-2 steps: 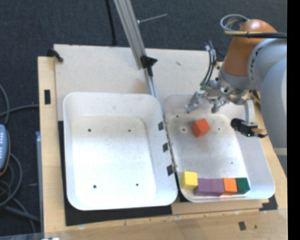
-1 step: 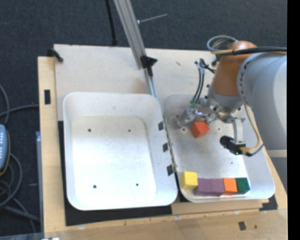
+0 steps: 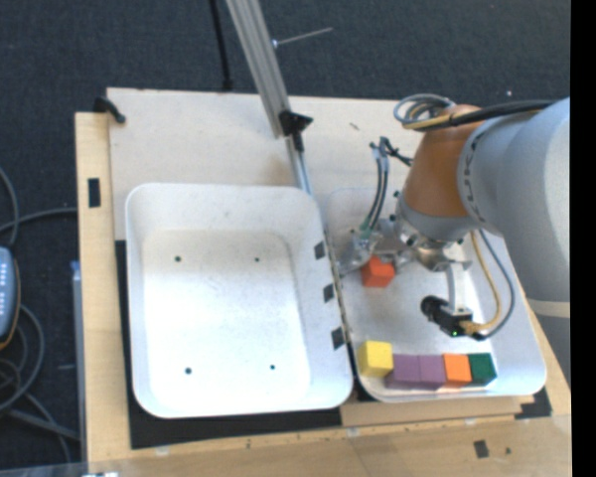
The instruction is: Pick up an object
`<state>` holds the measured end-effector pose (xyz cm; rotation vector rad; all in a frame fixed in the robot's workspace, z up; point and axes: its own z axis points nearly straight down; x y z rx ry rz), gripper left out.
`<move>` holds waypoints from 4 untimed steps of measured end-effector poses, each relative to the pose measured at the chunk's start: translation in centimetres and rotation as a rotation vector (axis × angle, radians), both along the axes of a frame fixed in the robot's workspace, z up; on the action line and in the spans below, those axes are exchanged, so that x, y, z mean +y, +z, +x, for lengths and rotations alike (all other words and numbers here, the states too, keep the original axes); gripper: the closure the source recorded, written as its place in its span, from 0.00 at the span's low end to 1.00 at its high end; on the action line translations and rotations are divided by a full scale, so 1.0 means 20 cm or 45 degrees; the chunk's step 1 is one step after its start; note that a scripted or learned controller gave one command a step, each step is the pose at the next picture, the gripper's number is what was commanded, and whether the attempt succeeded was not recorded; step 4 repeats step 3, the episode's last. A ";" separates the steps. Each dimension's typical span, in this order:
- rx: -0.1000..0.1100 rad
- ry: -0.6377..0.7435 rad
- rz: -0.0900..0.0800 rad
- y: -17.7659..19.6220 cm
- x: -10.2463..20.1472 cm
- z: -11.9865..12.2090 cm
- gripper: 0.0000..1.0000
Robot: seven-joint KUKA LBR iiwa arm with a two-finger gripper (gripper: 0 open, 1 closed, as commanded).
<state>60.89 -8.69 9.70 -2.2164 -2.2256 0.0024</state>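
Gripper (image 3: 379, 263) hangs over the right bin (image 3: 512, 366), near its left wall, with an orange cube (image 3: 378, 272) showing between its fingers, so it is closed on the cube. Along that bin's near wall sit a yellow block (image 3: 376, 356), purple block (image 3: 419, 370), orange block (image 3: 458, 368) and green block (image 3: 483, 368) in a row. The left bin (image 3: 149, 217) lies beside it.

light: bright, even; shadows: soft; focus: slightly blurred; white bins (image 3: 228, 217) glaring
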 end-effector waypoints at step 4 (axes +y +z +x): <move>-0.001 0.002 0.001 0.50 0.62 0.16 1.00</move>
